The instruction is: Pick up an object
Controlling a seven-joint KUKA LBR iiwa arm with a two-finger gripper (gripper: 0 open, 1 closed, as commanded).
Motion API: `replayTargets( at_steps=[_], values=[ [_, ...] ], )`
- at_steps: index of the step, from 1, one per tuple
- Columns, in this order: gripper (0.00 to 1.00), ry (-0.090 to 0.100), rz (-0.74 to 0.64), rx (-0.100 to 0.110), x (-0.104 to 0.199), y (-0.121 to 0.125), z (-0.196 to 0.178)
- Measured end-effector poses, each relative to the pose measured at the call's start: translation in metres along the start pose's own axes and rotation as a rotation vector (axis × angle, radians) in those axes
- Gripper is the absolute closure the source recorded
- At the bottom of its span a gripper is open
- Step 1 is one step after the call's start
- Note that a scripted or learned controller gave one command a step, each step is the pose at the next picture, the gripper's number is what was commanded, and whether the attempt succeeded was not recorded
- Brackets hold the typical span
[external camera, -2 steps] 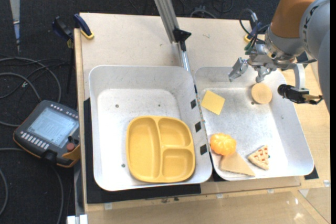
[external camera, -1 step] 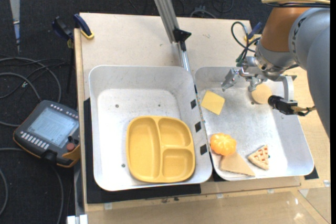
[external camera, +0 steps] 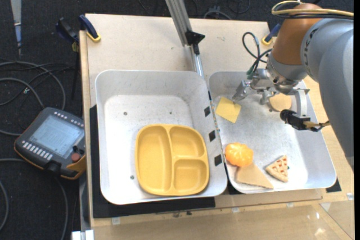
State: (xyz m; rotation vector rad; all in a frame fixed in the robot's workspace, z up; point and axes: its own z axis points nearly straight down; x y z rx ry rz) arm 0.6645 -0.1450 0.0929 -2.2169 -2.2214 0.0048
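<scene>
While the grey arm (external camera: 320, 48) reaches in over the right bin (external camera: 315, 174), its gripper (external camera: 253, 90) sits low at the far end of that bin, metal parts pointing toward the yellow cheese slice (external camera: 228, 110). Whether the gripper is apart or together cannot be told from this view, and nothing can be seen held in it.

Taking the right bin as the landmark, the cheese slice lies on its floor near its left wall, just beside the gripper and slightly nearer the camera. A pale flat piece (external camera: 279, 102) lies at the bin's far side, partly hidden under the arm's wrist. At the bin's near end, an orange (external camera: 239, 154) rests close to the left wall. A tan wedge (external camera: 253, 177) touches the orange on its near side. A small pizza slice (external camera: 278, 168) lies just beside that wedge, toward the bin's right.

Left of the right bin, and touching it along one edge, is the left bin (external camera: 112, 87), which holds a yellow divided tray (external camera: 171, 160). Both bins rest on the counter (external camera: 140, 36). A metal pole (external camera: 174, 3) rises behind the seam between the bins. Well to the left of the right bin, off the counter, a handheld control pad (external camera: 53, 140) lies on the dark floor.
</scene>
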Motion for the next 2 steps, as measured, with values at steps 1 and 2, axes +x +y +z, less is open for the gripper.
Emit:
replayTargets(
  at_steps=[1,2],
  values=[
    [1.00,-0.002,0.000,-0.006,0.000,0.001,-0.013],
    [1.00,-0.002,-0.001,-0.013,0.004,0.010,-0.074]
  ],
)
